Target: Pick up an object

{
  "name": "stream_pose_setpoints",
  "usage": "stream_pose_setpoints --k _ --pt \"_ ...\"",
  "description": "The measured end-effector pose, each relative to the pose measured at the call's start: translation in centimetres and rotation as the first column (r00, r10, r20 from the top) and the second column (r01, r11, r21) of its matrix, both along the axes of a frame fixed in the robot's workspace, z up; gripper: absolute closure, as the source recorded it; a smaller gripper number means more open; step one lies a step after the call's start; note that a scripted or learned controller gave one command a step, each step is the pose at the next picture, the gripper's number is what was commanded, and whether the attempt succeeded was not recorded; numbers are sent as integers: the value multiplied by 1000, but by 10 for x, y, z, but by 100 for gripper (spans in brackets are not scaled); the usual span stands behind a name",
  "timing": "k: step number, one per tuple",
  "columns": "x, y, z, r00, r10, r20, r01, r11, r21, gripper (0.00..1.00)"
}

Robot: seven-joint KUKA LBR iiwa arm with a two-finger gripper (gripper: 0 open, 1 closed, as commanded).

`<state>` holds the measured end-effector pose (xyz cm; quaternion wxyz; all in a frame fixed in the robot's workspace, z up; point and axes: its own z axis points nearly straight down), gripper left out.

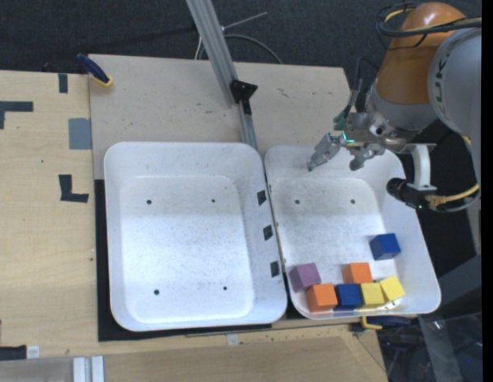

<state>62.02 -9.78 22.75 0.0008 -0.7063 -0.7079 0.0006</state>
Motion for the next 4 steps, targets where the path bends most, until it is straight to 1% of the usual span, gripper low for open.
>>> stream_pose_setpoints --k 1,2,3,4 --pt "-56 -34 -86 1000 -6 -11 6 1000 0 0" --pt "-45 -18 -139 1000 -1 -4 1 1000 0 0" --pt "-61 82 -36 1000 0 0 0 1000 0 0" --pt "-97 89 -36 1000 -3 -3 3 1000 0 0"
